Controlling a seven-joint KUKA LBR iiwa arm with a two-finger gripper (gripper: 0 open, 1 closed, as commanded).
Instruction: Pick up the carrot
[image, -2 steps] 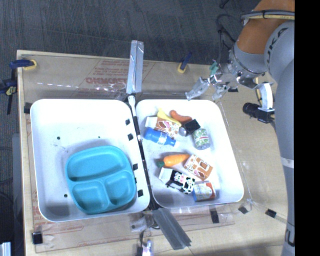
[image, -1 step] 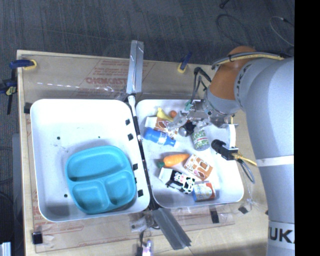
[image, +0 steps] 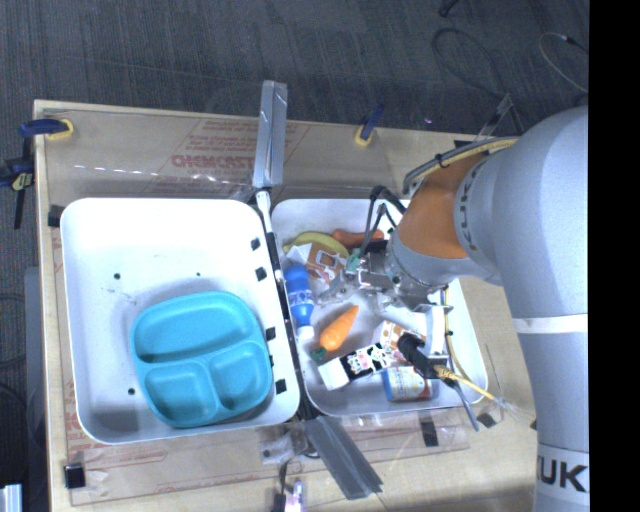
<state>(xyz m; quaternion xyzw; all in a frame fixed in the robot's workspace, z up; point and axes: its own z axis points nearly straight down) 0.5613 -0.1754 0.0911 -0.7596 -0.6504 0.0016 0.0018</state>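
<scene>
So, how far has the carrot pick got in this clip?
Nothing looks finished: the small orange carrot lies loose in the right white bin beside a blue-capped bottle. In hand: the grey arm's wrist hangs over that bin, up and right of the carrot. Left: descend, grasp, lift.

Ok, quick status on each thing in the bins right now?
carrot: lying loose in the right bin, not lifted
blue bottle: lying on its side by the divider
blue tray: flat in the left bin
gripper: low over the right bin, beside the carrot
</scene>
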